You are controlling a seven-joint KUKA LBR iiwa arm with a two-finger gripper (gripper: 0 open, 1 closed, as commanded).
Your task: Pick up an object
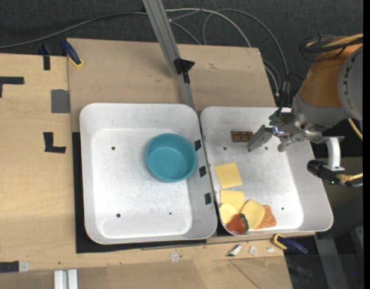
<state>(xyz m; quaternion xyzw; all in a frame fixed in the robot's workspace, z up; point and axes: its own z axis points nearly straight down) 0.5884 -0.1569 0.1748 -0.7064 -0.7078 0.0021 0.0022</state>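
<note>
Over right bin (pixel 305 218): gripper (pixel 270 141), fingers apart, nothing held, just right of brown block (pixel 240 136). Best approach: centre over block w/ jaws straddling, then descend.

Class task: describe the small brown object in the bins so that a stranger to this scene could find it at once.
Look at the right-hand white bin, the one the gripper hangs over. Near its far edge lies a small brown block, just left of the gripper. It is dark and flat, set apart from the yellow pieces nearer the front.

Bowl (pixel 170 156) in left bin (pixel 100 179) — food pieces (pixel 242 209) in right bin (pixel 305 215).
</note>
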